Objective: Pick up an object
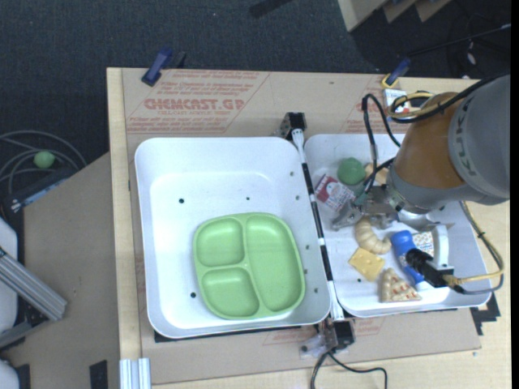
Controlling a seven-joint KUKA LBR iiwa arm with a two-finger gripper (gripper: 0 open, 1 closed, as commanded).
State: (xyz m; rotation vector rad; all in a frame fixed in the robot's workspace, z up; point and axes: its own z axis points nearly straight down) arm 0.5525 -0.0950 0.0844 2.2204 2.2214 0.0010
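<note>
The right bin point(347, 292) holds several small items. A green ball point(351, 170) lies at the back and a red-and-white packet point(328, 190) by the left wall. A tan croissant point(369, 233) sits mid-bin, a yellow cheese wedge point(366, 262) in front of it, a pizza slice point(397, 286) at the front, and a blue piece point(403, 244) to the right. My gripper point(350, 213) hangs low over the bin between the packet and the croissant, its metal tip pointing left. Nothing I can see is lifted.
The left bin point(162, 168) holds a light green divided plate point(247, 264). The grey arm with its orange band point(442, 156) covers the right bin's back right part. Cables run along that bin's right edge. Clamps sit at the bench's back edge.
</note>
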